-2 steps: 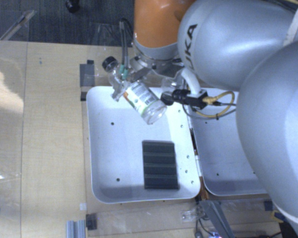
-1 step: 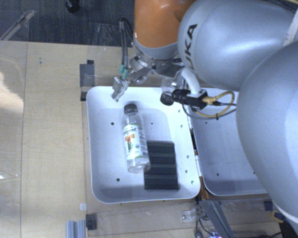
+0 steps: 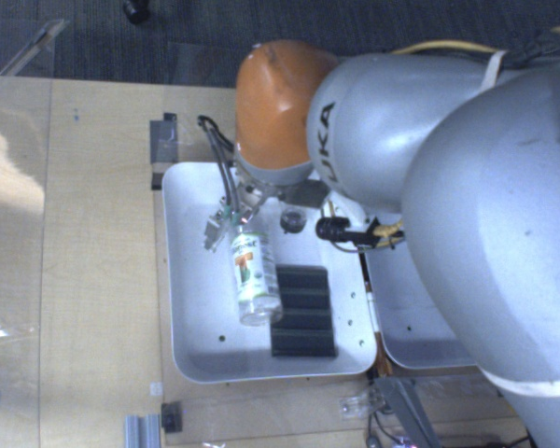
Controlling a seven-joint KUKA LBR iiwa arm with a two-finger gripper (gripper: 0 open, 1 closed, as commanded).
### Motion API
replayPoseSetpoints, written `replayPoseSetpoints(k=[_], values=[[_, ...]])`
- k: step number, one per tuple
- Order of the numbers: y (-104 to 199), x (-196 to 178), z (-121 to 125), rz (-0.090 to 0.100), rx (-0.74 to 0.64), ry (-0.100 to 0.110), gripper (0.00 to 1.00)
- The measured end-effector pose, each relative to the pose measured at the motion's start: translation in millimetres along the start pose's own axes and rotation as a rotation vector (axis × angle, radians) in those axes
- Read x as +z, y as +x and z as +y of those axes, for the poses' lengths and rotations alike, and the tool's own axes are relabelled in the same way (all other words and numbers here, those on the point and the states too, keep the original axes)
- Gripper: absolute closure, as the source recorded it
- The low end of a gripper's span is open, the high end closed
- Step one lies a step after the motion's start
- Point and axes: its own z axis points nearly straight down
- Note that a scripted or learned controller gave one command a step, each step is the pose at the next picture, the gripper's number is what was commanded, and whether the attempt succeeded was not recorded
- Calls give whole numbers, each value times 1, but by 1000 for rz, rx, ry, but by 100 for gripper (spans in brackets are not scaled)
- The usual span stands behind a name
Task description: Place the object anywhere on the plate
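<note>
Right now, object: clear bottle [image 3: 252, 278] with a green and orange label, lying on its side in the left bin [image 3: 182, 343], cap end pointing up toward the arm [image 3: 280, 110].
Neighbour: dark ribbed block [image 3: 303, 311], just beside the bottle's lower half, probably touching along one edge.
Arm position: orange band and wrist hanging low over the far part of the left bin, working end right at the bottle's cap end.
Grip state: cannot tell whether wide, narrow or closed on anything; tip small, blurred and partly under the wrist.
Plate: cannot tell which thing is meant to be the plate.
Risk one: weak hold near the cap, so a smooth round body likely to swing, slip out and drop on lifting.
Risk two: rolling, since a bottle on its side would turn at a nudge and end against the block or the bin wall.
Risk three: snagging on the ribbed block during a drag or low lift, shoving both things together.
Risk four: release in the wrong place, such as the right bin [image 3: 420, 343] or the desk [image 3: 93, 250], given no clear target.
</note>
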Motion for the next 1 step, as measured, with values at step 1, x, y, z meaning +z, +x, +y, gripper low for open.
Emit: replayPoseSetpoints(k=[1], values=[[33, 76, -14, -3, -291, -6, 0]])
